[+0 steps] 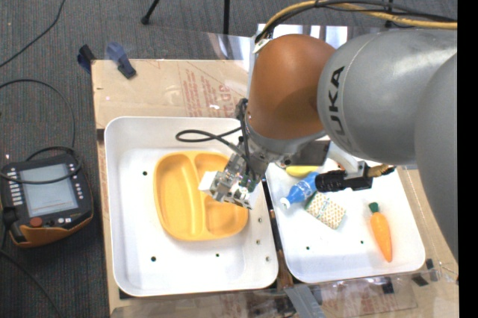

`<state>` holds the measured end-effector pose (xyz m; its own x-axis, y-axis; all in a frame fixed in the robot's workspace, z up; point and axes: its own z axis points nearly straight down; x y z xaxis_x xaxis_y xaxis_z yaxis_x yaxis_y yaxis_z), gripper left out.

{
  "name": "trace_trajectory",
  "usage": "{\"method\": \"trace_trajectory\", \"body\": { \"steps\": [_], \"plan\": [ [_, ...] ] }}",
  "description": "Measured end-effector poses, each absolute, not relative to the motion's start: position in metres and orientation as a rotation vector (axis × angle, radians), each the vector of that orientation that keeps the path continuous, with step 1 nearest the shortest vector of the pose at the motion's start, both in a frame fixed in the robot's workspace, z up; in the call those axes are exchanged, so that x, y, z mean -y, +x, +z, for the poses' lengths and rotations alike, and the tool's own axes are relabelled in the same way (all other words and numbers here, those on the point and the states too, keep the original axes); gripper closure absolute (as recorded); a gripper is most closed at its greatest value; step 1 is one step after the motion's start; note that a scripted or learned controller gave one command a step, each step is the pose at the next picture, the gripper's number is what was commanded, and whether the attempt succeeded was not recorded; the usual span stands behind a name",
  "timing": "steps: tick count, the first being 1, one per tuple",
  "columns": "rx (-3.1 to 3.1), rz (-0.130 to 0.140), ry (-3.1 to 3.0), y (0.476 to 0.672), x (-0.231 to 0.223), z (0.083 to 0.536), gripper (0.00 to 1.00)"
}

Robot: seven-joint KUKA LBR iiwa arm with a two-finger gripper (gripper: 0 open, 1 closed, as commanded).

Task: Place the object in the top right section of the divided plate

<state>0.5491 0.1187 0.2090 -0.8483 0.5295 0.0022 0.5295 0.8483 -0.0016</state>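
Note:
A yellow divided plate lies in the left bin. My gripper hangs low over the plate's right side, near the ridge between its top right and bottom right sections. A small white thing shows at the gripper's left edge, over the plate; whether it is between the fingers is hidden by the gripper body. The big grey and orange arm covers the space between the two bins.
The right bin holds a blue bottle, a patterned packet, an orange carrot and a yellow thing half under the arm. A black cable loop lies across the left bin's back. A teach pendant sits on the floor at left.

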Motion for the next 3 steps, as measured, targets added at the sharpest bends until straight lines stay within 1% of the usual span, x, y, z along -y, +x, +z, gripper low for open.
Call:
{"method": "trace_trajectory", "body": {
  "steps": [1,2,3],
  "plan": [
    [3.037,0.001,-0.798,0.562,-0.126,0.295,1.0],
    [3.071,0.002,-0.643,0.539,-0.11,0.226,1.0],
    [3.056,0.002,-0.71,0.531,-0.115,0.192,1.0]
  ]
}}
